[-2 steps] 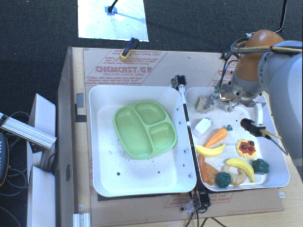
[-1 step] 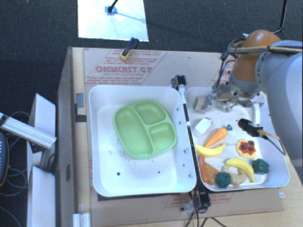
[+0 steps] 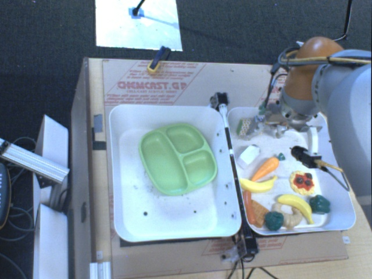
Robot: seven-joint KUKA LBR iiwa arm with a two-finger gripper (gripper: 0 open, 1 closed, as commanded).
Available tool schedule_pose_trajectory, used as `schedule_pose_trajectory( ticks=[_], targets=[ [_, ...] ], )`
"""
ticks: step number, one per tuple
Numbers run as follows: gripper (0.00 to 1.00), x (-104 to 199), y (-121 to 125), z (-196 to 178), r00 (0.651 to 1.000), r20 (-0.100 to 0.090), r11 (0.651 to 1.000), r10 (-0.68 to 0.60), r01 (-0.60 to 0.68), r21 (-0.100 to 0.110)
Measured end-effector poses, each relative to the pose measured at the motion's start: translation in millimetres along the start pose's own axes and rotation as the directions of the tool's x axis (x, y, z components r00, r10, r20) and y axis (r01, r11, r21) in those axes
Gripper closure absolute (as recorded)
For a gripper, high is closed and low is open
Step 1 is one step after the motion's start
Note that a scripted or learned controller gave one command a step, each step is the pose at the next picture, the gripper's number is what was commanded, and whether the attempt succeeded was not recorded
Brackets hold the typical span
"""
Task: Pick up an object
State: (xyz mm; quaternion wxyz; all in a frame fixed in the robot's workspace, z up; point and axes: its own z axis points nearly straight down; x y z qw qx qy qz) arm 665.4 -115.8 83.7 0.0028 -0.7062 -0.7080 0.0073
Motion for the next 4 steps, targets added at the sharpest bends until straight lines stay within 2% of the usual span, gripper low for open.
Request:
schedule_pose_trajectory(
  ticks=[3, 4],
  targets=[
    [0.00, 12.6, -1.1, 0.9, 1.000, 0.003, 1.000, 0.001, -0.001, 0.004],
    [0.00, 6.6, -0.2, 0.9, 1.000, -0.004, 1.000, 0.001, -0.001, 0.002]
  ],
)
